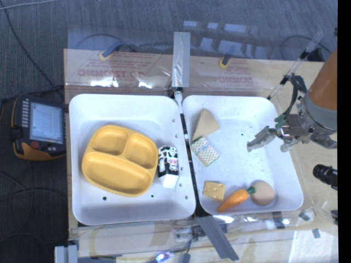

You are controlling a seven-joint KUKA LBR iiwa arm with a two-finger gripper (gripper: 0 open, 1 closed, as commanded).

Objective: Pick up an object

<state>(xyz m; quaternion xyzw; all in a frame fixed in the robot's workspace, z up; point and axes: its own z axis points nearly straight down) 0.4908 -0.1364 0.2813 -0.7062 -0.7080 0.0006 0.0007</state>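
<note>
Pincer [272,138] hovers over the right bin [285,119], fingers spread wide, empty. Nearest pick: egg [262,193] at its 6 o'clock, touching the carrot [235,199], whose long axis runs 8–2 o'clock.

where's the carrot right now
The carrot lies in the right bin, near its front edge, between the tan cracker and the egg.

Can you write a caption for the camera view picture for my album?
Robot pincer hovers over the right bin above a carrot and egg.
</note>
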